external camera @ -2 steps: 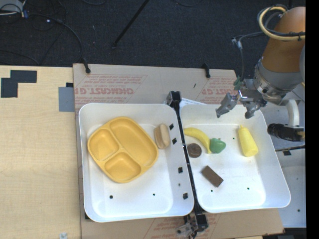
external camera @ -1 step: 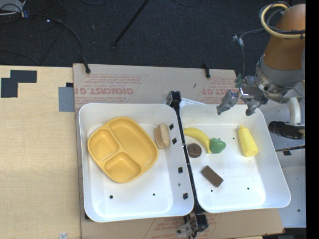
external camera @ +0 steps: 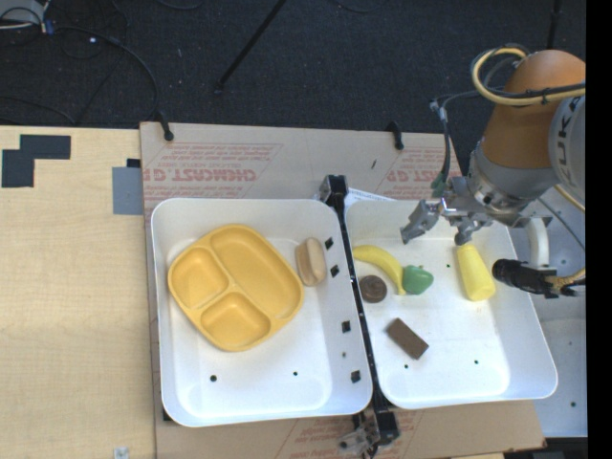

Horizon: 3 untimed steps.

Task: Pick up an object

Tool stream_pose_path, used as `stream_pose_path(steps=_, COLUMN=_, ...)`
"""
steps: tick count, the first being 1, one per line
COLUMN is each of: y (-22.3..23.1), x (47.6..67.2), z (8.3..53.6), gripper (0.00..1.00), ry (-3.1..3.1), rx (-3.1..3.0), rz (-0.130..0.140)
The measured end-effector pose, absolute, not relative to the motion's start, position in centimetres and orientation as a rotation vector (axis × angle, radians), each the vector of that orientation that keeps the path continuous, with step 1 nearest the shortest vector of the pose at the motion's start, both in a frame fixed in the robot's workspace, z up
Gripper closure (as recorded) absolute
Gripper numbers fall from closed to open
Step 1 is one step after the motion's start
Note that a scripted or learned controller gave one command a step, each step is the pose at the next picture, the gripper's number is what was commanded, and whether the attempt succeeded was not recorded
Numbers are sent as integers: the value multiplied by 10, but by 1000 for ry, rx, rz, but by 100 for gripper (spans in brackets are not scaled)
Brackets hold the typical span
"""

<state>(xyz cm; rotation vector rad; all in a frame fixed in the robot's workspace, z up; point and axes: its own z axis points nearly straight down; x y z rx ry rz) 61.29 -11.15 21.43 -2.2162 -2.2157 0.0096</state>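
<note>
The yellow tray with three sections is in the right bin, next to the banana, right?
Not quite. The camera view shows the yellow tray with three sections in the left bin. The banana lies in the right bin, beside a green object.

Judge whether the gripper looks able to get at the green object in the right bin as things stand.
Probably yes. The gripper is above the right bin, and nothing covers the green object. The banana touching its left side may crowd a finger.

Banana (external camera: pixel 379 261) beside green pepper (external camera: pixel 417 278)
</note>
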Motion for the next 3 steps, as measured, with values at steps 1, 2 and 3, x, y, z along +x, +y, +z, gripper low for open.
stream_pose_path(steps=1, y=-106, x=620, z=162, gripper=0, ry=-2220, rx=-2213, rz=8)
stream_pose_path(steps=2, y=-101, x=629, z=108, gripper=0, ry=-2221, rx=-2212, rz=8)
stream_pose_path(steps=3, y=-102, x=630, z=121, gripper=100, ry=-2220, rx=-2217, rz=6)
